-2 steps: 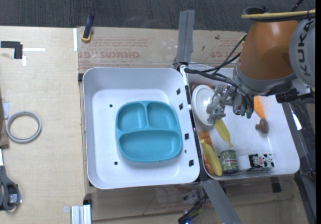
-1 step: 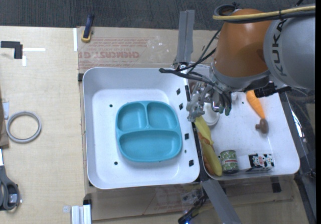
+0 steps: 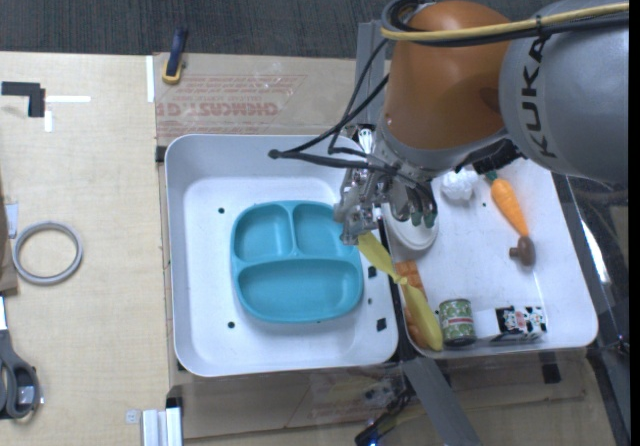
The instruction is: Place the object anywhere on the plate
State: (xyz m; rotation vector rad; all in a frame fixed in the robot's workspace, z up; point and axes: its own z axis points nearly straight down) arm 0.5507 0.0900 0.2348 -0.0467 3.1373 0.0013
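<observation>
A blue three-compartment plate (image 3: 296, 264) lies in the left white bin (image 3: 195, 264). My gripper (image 3: 355, 224) hangs over the plate's right rim, close to the wall between the bins. A long yellow banana-like object (image 3: 405, 294) slants from just under the gripper down to the right, along the left side of the right bin (image 3: 565, 274). Its upper end meets the gripper; whether it is held is hidden by the wrist. A small orange piece (image 3: 407, 276) sits against the yellow object.
The right bin holds a white lump (image 3: 457, 187), a carrot (image 3: 508, 206), a brown piece (image 3: 522, 253), a green can (image 3: 457, 319), a black-and-white box (image 3: 520, 321) and a white cup (image 3: 412, 232). A tape roll (image 3: 45, 252) and scissors (image 3: 15, 384) lie on the bench.
</observation>
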